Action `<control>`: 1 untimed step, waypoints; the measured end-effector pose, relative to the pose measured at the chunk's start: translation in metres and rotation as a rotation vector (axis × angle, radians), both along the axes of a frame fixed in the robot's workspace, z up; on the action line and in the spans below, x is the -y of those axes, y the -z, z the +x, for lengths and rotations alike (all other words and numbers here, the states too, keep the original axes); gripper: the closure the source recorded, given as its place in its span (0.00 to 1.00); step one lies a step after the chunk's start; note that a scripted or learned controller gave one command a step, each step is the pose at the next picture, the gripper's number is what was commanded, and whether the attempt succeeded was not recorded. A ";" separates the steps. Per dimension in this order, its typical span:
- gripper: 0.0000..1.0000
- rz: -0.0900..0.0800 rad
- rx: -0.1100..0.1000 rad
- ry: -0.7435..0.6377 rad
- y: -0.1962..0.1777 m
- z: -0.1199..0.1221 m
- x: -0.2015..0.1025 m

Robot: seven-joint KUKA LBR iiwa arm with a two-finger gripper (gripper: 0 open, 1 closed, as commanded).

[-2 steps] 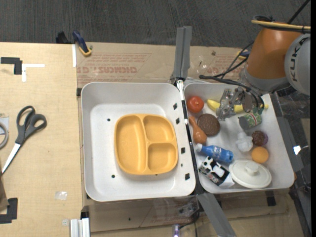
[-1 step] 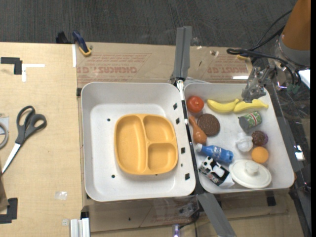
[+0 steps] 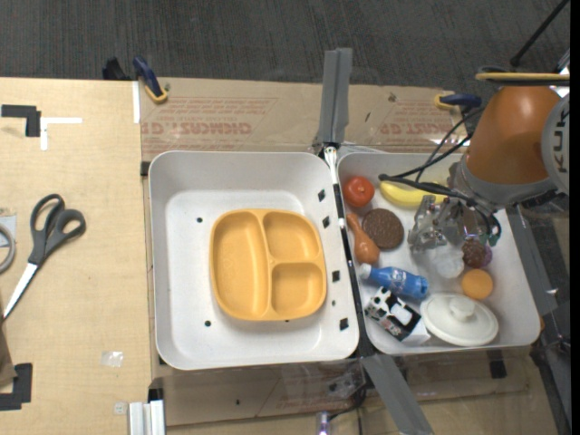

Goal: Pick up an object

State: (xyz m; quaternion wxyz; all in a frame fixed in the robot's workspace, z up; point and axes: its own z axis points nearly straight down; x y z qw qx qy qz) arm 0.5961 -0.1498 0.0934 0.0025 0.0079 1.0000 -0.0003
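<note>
Right bin (image 3: 521, 270): crowded; gripper (image 3: 441, 234) low at centre, jaw state cannot be told; tomato (image 3: 359, 190), banana (image 3: 405, 192), bottle (image 3: 396, 281) around. Left bin (image 3: 172, 270): yellow tray (image 3: 268, 265), margins free.

A robot arm's gripper (image 3: 441, 227) hangs over the right bin (image 3: 521, 270) among toy food, beside a yellow divided plate (image 3: 268, 264) in the left bin (image 3: 172, 243).

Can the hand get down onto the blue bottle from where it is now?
Probably yes. The hand is low in the right bin, and the blue bottle lies uncovered near it. The carrot and black-and-white toy crowd its sides, leaving the fingers little room.
</note>
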 end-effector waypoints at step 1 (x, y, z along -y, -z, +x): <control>0.00 0.000 0.000 0.000 0.000 0.000 0.000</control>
